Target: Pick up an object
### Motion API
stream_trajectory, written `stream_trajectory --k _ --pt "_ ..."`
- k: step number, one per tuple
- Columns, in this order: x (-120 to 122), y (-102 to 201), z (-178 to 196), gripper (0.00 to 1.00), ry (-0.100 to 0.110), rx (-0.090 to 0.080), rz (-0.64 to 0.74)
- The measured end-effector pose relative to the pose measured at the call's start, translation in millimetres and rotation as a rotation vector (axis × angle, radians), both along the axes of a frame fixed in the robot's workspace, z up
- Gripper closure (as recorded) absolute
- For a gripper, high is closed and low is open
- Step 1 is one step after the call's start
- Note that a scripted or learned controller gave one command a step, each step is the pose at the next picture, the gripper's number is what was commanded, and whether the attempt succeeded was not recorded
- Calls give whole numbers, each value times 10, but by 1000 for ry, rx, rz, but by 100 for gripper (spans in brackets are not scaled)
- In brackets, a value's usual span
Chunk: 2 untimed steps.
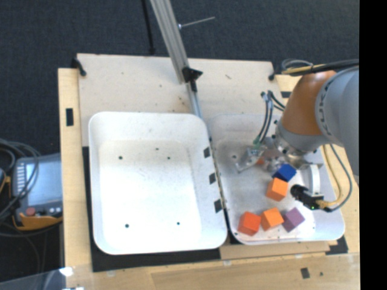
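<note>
Since three blocks sit bunched against the nearest wall of the right bin (329, 231), I start there: a red-orange block (249, 223), an orange block (273, 217) touching it, and a purple block (293, 219) just beside that. They lie so close to the rim and to each other that I judge them awkward to close around. Farther in, a second orange cube (278, 188) rests with a blue cube (284, 173) touching its far side; these two have bare floor on their left and look like the easier targets. My gripper (257, 159) hangs low over the bin floor just beyond and left of the blue cube, with nothing visibly in it. Whether it is released or clenched I cannot tell, as it blurs against the speckled white. Left of all this is the left bin (151, 122). Beyond both bins, a slanted aluminium post (169, 29) rises from the bench (133, 77).
</note>
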<state>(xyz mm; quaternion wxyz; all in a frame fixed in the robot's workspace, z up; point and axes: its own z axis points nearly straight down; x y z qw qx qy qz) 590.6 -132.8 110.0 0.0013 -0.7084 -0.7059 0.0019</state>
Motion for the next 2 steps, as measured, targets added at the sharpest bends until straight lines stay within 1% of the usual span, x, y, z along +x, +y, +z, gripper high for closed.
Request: stream_trajectory --k 1,2 --pt "18 -14 147 100 -8 0 -8" --pt "48 -55 587 100 -10 -1 -4"
